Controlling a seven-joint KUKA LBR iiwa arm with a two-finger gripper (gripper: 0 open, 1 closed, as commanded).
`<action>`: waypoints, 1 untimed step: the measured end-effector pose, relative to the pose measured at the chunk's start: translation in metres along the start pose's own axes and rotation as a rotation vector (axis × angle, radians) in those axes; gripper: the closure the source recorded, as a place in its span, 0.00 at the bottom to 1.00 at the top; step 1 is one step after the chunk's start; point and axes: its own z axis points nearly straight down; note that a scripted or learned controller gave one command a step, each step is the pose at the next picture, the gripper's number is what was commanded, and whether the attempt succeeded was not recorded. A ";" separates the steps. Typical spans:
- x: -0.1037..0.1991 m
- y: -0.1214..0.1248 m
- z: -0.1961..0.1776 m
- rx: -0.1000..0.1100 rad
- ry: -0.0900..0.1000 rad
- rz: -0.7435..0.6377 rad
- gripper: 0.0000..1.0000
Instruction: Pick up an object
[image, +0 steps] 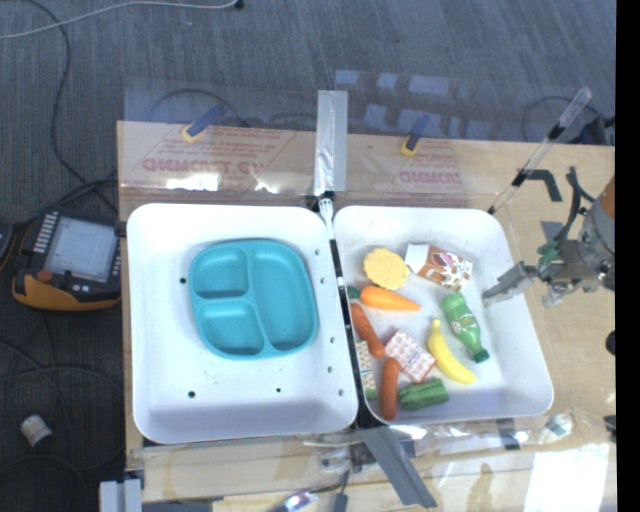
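Yellow plastic catches me first: the banana lies in the lower right part of the right bin, and I judge it the handiest thing to pick, though any object here would serve. Just above it leans the green bottle. To its left sit the pink checkered packet and a green vegetable near the bin's lower wall. Further left run two sausages, with the orange carrot above them. The yellow corn piece and a small printed carton fill the upper part.

My claw hangs at the right edge of the frame, above the bin's right rim and apart from every toy. Whether it is clenched or released, I cannot tell; the metal there is too tangled to read. Nothing sits between its fingers as far as I can make out.

So the task has barely begun, I reckon: reaching in, descending, closing and lifting all remain.

In the left bin rests a teal divided tray. Both bins stand on the desk.
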 end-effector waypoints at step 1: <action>0.035 0.024 0.145 0.002 0.001 -0.043 0.00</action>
